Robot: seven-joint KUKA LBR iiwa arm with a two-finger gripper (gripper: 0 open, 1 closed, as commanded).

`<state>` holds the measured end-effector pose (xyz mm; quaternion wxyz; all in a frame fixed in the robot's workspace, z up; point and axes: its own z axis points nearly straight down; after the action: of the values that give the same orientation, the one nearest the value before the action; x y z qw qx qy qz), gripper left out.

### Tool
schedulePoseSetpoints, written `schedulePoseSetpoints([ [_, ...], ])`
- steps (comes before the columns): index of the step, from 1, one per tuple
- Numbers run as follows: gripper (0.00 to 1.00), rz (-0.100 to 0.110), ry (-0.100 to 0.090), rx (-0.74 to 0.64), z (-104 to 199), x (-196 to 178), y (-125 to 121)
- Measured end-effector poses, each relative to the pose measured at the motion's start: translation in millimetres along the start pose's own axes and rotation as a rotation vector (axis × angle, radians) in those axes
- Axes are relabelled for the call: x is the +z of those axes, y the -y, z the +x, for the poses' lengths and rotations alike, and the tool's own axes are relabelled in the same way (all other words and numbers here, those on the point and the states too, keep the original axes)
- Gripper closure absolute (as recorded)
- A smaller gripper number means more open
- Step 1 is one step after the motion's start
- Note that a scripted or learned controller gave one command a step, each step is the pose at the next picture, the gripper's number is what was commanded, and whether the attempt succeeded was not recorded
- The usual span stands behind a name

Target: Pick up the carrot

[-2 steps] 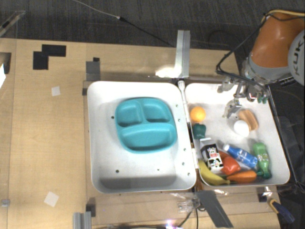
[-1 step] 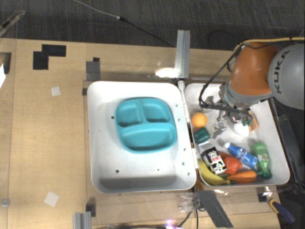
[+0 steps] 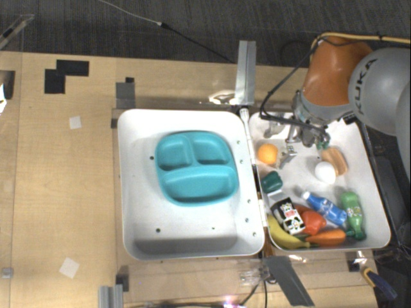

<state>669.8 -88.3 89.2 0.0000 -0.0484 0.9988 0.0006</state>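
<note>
The carrot (image 3: pixel 329 238) is orange and lies flat along the near edge of the right bin (image 3: pixel 372 191), beside a red vegetable (image 3: pixel 312 222) and a banana (image 3: pixel 281 235). My gripper (image 3: pixel 297 142) hangs over the far part of the same bin, between an orange ball (image 3: pixel 268 154) and a bread roll (image 3: pixel 335 160). It is well away from the carrot, with nothing visibly held in it.
The right bin also holds a white egg (image 3: pixel 325 172), a blue bottle (image 3: pixel 324 208), a green bottle (image 3: pixel 352 214), a dark green block (image 3: pixel 271 182) and a black-and-white box (image 3: pixel 291 215). A teal divided plate (image 3: pixel 194 167) sits in the left bin (image 3: pixel 138 191).
</note>
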Motion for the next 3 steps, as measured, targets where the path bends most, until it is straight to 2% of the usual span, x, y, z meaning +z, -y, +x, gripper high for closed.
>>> schedulePoseSetpoints([
  [1, 0.00, 0.001, 0.014, 0.316, 65, 0, -8],
  [2, 0.00, 0.000, 0.013, 0.458, 32, 1, -5],
  [3, 0.00, -0.001, -0.005, 0.680, 10, 0, -3],
])
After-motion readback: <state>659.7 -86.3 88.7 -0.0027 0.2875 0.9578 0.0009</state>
